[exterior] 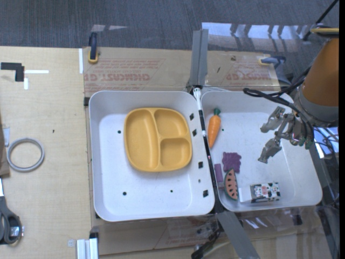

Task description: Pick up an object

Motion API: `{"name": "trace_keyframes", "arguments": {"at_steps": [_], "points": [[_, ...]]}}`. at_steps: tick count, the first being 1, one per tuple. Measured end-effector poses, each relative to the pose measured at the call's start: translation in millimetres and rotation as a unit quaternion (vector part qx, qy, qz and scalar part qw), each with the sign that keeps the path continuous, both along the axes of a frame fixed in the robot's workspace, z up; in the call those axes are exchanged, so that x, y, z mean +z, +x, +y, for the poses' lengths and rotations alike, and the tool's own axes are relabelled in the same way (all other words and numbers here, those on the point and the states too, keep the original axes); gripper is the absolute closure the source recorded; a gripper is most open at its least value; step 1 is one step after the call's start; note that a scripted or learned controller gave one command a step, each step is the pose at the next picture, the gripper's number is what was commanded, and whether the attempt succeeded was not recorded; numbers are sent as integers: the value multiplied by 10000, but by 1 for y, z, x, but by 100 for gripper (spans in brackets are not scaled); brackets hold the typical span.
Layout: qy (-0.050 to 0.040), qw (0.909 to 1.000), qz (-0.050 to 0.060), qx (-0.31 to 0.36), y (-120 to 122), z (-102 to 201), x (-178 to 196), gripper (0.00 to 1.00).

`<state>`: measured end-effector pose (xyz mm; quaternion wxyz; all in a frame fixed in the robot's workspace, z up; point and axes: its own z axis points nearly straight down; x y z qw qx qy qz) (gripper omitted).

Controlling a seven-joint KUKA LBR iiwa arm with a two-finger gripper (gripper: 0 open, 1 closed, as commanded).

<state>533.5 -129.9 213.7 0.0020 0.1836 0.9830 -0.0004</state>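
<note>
tape roll (25,154), scissors (9,226), orange clamp (94,48)

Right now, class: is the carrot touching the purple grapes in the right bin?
Apart. The camera view shows bare white bin floor between the carrot and the purple grapes lying below it.

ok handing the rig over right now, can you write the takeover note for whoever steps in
Gripper: fingers spread open, holding nothing, over the right bin.
Right bin: carrot by the left wall, purple grapes, watermelon slice, small carton near the front.
Left bin: yellow divided plate.
Done: nothing picked up.
Left: choose an object, close on it, lift.
</note>
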Motion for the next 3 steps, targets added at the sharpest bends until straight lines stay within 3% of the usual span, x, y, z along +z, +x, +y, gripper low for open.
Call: {"name": "trace_keyframes", "arguments": {"at_steps": [1,2,3], "points": [[5,9877,2,-1562,46,-5,-121,0],[7,9735,0,-2285,92,32,-121,0],[4,9845,2,-1756,33,45,-21,0]]}}
